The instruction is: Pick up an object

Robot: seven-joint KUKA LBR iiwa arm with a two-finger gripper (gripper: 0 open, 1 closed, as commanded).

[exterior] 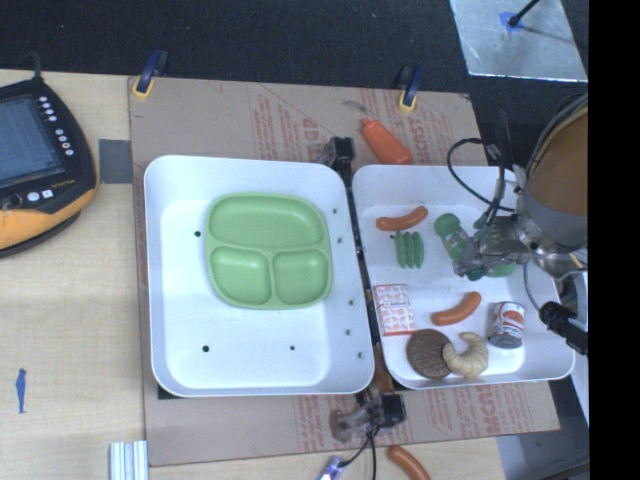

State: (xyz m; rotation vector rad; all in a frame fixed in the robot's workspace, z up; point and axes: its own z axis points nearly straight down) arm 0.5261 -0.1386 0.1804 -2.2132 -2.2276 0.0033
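Position: fixed above the bench, moderately high.
Facing: downward at a slant, onto left bin [165, 268] and right bin [545, 368] side by side.
Coverage: both bins whole, surrounding cardboard mat [240, 118], dark floor beyond.
Arm entry: from right edge.

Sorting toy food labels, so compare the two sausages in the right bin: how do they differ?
The upper sausage lies near the bin's top, beside the green beans; the lower sausage lies mid-bin, nearer the can. The upper looks redder, the lower more orange. Both are curved and similar in size.
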